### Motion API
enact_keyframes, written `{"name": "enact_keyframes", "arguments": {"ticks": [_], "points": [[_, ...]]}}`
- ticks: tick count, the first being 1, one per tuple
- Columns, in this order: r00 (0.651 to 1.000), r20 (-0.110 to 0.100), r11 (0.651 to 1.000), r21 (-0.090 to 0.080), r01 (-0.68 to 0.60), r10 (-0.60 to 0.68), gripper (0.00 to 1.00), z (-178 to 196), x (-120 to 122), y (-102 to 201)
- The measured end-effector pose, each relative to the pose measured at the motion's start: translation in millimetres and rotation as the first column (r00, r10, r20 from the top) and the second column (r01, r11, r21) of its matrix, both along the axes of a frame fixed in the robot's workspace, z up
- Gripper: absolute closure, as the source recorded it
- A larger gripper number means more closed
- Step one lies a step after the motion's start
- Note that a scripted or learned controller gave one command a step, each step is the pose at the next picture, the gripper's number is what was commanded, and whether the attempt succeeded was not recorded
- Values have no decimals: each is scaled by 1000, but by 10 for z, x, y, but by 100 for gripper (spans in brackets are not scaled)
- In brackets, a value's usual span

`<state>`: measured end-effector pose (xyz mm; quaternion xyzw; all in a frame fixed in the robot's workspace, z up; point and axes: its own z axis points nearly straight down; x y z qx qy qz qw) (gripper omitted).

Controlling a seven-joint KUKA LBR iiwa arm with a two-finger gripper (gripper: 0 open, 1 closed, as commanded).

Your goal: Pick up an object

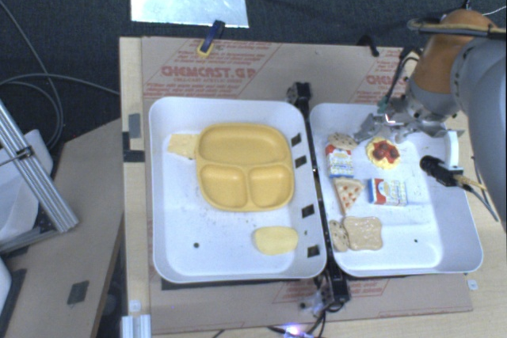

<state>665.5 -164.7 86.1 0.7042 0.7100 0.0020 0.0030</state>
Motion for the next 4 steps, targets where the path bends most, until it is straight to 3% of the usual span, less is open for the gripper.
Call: {"name": "enact_keyframes", "arguments": {"ticks": [1, 2, 3, 4], "points": [[1000, -9, 1000, 1, 9, -9, 0, -17, -555, -182], [1000, -1, 1000, -1, 3, -3, 0, -3, -221, -338], [1000, 1, 1000, -1, 1, -1, 100, 113, -221, -333], [1000, 1, 1000, 2, -3, 3, 100, 670, 61, 500]]}}
